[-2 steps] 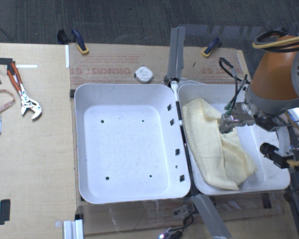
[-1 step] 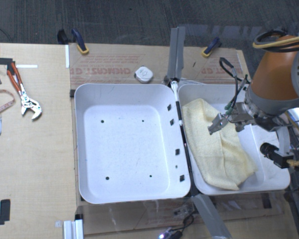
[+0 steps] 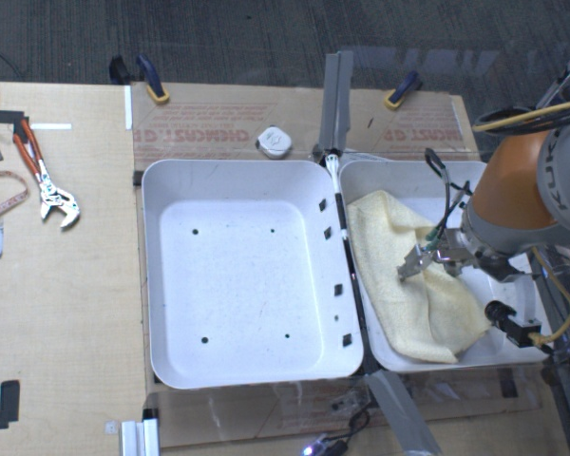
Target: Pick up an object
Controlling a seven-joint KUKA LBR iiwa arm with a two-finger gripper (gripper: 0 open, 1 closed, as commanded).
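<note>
My gripper (image 3: pixel 420 262) is down in the right bin (image 3: pixel 513 354), right on the pale yellow cloth (image 3: pixel 399 274) that lies across that bin's left and middle floor. Cloth is the only pickable thing in there as far as I can see; left bin (image 3: pixel 237 274) has nothing loose in it. My fingertips sit on the cloth's surface near its middle, at a fold or ridge. Can't tell if the gripper is spread or clamped; the tips are small and dark against the fabric, and I can't make out any cloth pinched between them. So no confirmed grasp.

Progress call: approach and descent look done, I'm at the contact stage. Left to do, by my judgement: get a firm pinch on the fabric, lift, and have the cloth come clear of the bin floor. The cloth lies flat, none of it raised, so the pick itself isn't done.

Risk: soft cloth may slip out, or just a thin fold gets caught.

Off to the side on the bench (image 3: pixel 66 302): a wrench (image 3: pixel 47 193), well apart, not relevant.
</note>
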